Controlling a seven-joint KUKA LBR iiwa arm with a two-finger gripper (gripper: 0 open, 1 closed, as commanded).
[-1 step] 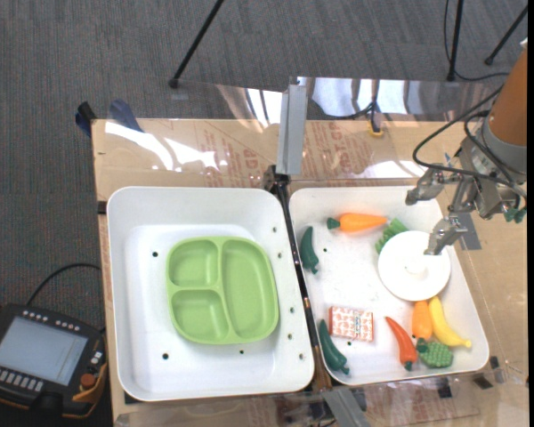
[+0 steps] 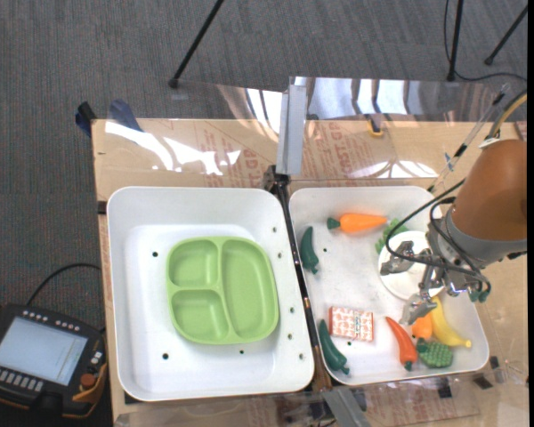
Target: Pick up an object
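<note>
A surface holds two shallow white bins. The left bin [image 2: 125, 238] carries a green divided plate [image 2: 222, 289]. The right bin [image 2: 356, 201] holds toy food scattered loosely, seemingly as picking targets: a carrot [image 2: 362, 222], a banana [image 2: 449, 327], a red pepper [image 2: 401, 341]. The grey arm's pincer [image 2: 424, 302] hangs low over the banana and pepper, its fingers apart and clamped on nothing. The banana is small, yellow and curved, lying near the bin's front right corner.
</note>
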